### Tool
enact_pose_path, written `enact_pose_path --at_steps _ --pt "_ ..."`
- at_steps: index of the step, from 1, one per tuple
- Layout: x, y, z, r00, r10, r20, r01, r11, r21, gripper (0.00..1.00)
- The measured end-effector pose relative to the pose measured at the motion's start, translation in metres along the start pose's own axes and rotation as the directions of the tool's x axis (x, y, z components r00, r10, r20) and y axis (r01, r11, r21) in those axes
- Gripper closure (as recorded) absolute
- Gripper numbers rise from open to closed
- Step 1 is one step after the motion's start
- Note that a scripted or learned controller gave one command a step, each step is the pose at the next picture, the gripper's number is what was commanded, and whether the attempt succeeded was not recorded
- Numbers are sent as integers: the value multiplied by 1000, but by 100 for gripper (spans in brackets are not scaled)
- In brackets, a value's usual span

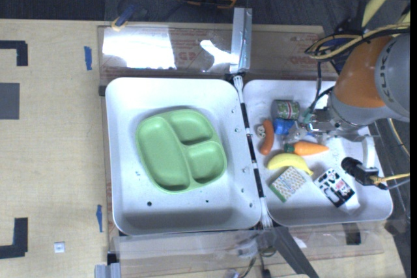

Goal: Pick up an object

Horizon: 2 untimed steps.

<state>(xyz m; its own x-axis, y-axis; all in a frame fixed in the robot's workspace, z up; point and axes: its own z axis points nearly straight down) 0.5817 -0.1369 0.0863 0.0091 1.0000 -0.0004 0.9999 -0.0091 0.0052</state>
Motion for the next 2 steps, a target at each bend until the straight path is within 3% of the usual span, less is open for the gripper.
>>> enact_pose_path --at_steps 1,2 --pt "32 -72 -36 986 -169 -3 169 986 7 0" --pt "21 -38 -71 993 -118 0 118 993 4 0"
